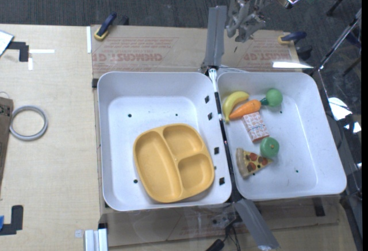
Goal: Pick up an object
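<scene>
The right bin holds a yellow banana, an orange carrot, a green ball, a small red and white carton, a second green ball and a pizza slice. The banana and carrot touch near the bin's left wall. My gripper hangs high beyond the far rim of the right bin, well apart from all of them. Its fingers stand open with nothing between them.
A yellow divided plate lies in the left bin. A grey post rises behind the joint of the bins. Blue clamps sit on the cardboard behind. A tape roll lies at far left.
</scene>
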{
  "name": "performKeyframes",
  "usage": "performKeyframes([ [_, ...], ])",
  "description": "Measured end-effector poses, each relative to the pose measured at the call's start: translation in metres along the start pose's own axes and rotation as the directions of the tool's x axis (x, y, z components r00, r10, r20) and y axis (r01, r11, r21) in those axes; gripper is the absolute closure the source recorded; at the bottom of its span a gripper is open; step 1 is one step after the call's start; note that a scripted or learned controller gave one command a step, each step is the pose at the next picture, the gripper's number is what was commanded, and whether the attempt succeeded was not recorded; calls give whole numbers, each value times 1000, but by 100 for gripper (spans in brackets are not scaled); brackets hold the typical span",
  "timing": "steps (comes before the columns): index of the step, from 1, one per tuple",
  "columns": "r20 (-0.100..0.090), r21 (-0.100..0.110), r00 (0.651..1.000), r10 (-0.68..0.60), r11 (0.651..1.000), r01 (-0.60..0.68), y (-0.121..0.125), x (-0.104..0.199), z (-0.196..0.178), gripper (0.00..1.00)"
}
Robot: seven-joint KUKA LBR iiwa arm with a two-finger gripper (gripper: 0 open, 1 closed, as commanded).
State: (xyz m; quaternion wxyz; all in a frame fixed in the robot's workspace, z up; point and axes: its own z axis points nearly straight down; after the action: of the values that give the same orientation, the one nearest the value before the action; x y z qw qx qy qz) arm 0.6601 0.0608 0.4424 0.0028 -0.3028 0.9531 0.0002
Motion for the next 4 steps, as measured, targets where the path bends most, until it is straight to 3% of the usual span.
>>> performKeyframes([
  [1,0,1,998,-57,998,57,1,-1,0,100],
  [2,0,0,967,-256,967,256,23,-17,0,100],
  [3,-1,-2,954,-299,954,299,20,-14,1,100],
  [4,-1,-2,980,-197,980,197,-3,2,0,100],
])
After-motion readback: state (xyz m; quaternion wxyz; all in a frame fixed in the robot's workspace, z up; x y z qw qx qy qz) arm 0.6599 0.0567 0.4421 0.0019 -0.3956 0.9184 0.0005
